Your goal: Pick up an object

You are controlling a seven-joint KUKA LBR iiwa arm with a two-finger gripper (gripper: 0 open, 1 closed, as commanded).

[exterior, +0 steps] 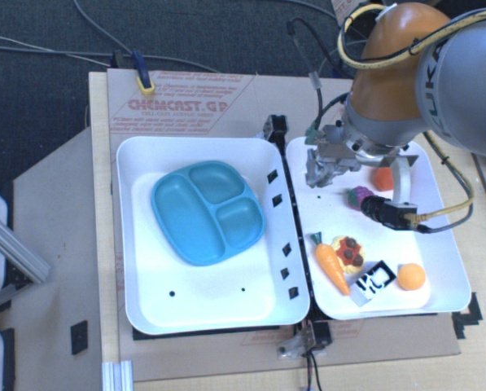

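My gripper (pixel 319 175) hangs over the upper left part of the right bin (pixel 446 296), its metal fingers pointing down, with nothing seen between them. Toy foods lie in that bin: a carrot (pixel 331 267) near the front left, a pizza slice (pixel 349 251) beside it, an orange ball (pixel 411 276) at the front right, a black and white tag block (pixel 373 280) between them, a purple piece (pixel 360 195) and an orange-red piece (pixel 382 178) partly hidden behind the arm.
The left bin (pixel 137 218) holds a blue divided plate (pixel 207 211). A black divider with clips (pixel 282 210) separates the bins. Cables run across the dark floor behind the bench. The arm's orange band (pixel 389 55) looms over the right bin's back.
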